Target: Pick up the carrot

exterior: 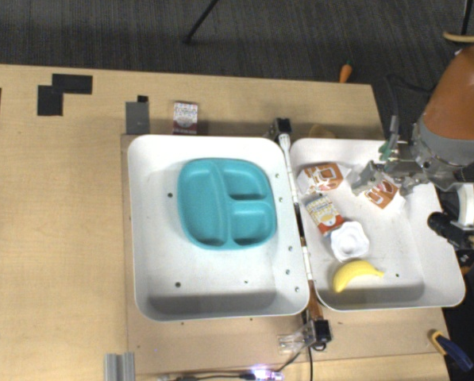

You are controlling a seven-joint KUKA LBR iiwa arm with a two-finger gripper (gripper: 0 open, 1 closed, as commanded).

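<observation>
I see the grey metal gripper (378, 176) low in the right shallow white bin (427, 286), over an orange-and-white packet (383, 194). Whether it is spread or pressed together, I cannot tell. The carrot I cannot make out; the arm may be covering it.

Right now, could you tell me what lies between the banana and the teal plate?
In the camera view, only the bins' adjoining rims and bare bin floor.
</observation>
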